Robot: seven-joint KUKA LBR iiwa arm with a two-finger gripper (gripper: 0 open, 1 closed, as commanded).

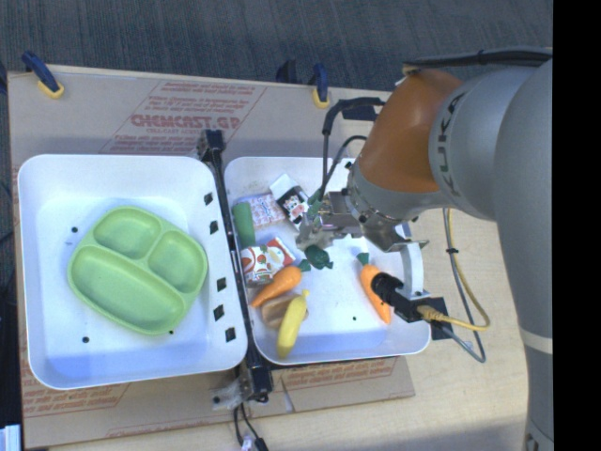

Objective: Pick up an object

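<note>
Right bin is crowded along its left wall; open white floor sits mid-right and along the front rim. Left bin holds a green divided plate, with bare floor around it on all sides. A black divider strip runs between the two bins. Both bins rest on a cardboard sheet over a tan bench, blue clamps at the back edge; dark carpet beyond.

Gripper hangs low over the middle of the right bin, arm coming in from the right. Finger state: cannot tell, blocked by the wrist body.

A small dark green item lies just below the gripper tip, contact unclear. Carrot is near, front-left of the gripper. Yellow banana is further front, beside the carrot. Second carrot lies to the right, near the bin wall. Green cylinder, red-white carton and a black-white packet sit left and behind.
</note>
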